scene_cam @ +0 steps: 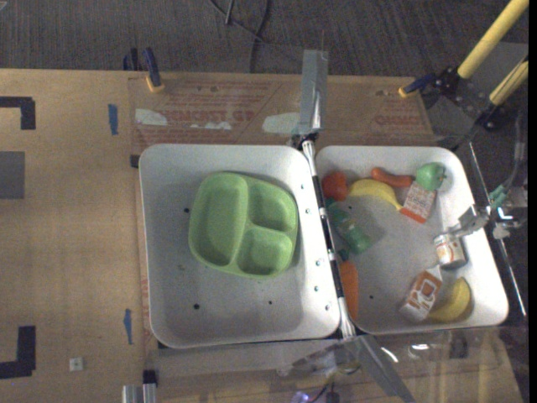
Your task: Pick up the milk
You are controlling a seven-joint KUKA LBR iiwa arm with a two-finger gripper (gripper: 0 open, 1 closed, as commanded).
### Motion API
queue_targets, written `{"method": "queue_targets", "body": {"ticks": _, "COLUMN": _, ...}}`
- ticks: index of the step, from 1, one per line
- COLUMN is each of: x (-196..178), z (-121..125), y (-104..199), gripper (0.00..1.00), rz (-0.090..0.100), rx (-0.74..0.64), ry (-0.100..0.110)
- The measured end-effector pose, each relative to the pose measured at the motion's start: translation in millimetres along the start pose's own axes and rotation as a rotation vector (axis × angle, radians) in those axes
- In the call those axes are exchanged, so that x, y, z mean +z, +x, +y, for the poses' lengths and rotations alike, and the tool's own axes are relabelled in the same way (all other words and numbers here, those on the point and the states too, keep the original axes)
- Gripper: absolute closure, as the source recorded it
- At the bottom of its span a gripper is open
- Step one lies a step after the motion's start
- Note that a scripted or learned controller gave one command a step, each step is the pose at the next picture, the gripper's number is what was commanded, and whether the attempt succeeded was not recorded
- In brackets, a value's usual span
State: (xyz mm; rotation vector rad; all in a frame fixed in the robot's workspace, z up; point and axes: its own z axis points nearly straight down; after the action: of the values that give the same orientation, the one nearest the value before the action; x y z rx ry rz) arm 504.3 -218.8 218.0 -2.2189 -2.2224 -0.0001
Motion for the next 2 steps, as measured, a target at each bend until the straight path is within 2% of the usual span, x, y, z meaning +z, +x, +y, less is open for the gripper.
{"method": "queue_targets", "body": {"ticks": 1, "x": 122, "z": -15, "y": 3, "gripper": 0.0, "rz": 0.007, "rx": -0.072, "ry": 0.0}}
{"method": "queue_targets", "body": {"ticks": 2, "x": 129, "z": -22, "y": 46, "gripper": 0.0, "rz": -0.002, "rx": 0.578, "ry": -0.012}}
